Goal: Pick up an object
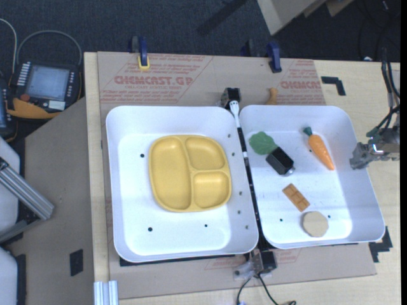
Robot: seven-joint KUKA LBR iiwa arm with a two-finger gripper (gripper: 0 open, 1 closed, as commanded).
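The right bin (356, 199) holds several small things. An orange carrot (320, 150) lies at its upper right, a green piece (261, 142) and a black block (279, 161) touch each other at its upper left, a brown rectangular cracker (296, 197) lies in the middle, and a round beige disc (314, 223) rests near the front. My gripper (365, 154) hangs over the bin's right rim, to the right of the carrot and apart from it. Nothing shows in its grasp.
The left bin (127, 221) holds a yellow divided plate (189, 172). Both bins rest on a cardboard sheet (191, 75) held by blue clamps at the back. A monitor unit (46, 83) sits off the bench at the far left.
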